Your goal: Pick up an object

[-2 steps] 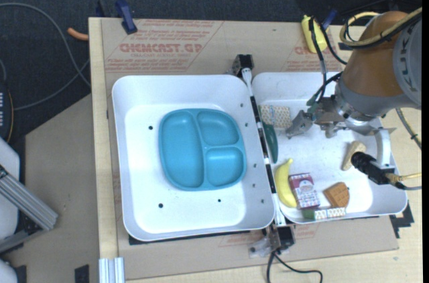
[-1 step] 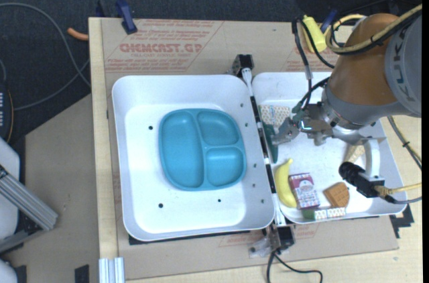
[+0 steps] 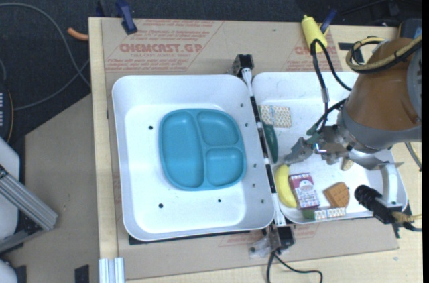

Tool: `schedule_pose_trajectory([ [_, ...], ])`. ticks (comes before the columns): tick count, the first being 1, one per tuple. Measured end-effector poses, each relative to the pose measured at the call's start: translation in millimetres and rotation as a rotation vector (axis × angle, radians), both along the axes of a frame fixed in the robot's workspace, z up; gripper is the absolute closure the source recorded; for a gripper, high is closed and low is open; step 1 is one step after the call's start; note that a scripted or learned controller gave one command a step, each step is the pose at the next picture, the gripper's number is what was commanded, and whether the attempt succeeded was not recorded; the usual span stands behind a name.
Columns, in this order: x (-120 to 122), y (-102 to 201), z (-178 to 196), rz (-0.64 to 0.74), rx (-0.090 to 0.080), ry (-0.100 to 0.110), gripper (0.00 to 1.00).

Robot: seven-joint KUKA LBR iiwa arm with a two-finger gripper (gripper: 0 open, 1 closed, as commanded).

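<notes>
One blue tray (image 3: 201, 147) (three compartments), one banana (image 3: 285, 185) — gripper (image 3: 305, 149) above.

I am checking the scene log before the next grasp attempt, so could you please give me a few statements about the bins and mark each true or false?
1. The blue divided plate lies in the left bin. True.
2. The banana lies in the left bin. False: it lies in the right bin, near its left wall.
3. The plate has three compartments. True.
4. The gripper hovers over the left bin. False: it is over the right bin.
5. A small red box lies beside the banana. True.
</notes>
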State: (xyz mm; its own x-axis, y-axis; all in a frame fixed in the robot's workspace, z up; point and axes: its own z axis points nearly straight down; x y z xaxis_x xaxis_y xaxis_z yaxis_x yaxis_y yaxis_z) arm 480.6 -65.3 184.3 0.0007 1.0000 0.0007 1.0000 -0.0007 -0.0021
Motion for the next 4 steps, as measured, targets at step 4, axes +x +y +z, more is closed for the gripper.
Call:
schedule_pose_trajectory([
  [4, 2, -29, -100, 0.000, -0.001, -0.001, 0.00],
])
